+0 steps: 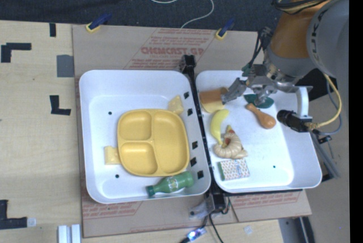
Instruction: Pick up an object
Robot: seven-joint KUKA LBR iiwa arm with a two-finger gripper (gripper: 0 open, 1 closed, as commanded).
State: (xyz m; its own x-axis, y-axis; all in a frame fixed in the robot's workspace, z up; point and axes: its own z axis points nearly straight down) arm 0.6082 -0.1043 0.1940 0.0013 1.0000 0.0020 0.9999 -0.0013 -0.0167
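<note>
My gripper (pixel 248 95) hangs over the back of the right bin (pixel 295 174), open, with nothing between its fingers. One grey finger (pixel 232 92) points at an orange-brown bread piece (pixel 210 99) by the bin's left wall. A teal piece (pixel 265 103) lies just under the other side of the gripper. A brown drumstick-shaped toy (pixel 262 116) rests right in front of it. Nearer the front are a yellow banana (pixel 219 124), a knobbly tan root (pixel 229 148) and a small patterned packet (pixel 233 169).
The left bin (pixel 93 100) holds a yellow divided plate (pixel 153 141), a green bottle (pixel 170 184) at the front and two pale yellow wedges (pixel 176 104) (pixel 111 155). A black divider (pixel 196 117) separates the bins. A black cable part (pixel 295 120) hangs off the wrist.
</note>
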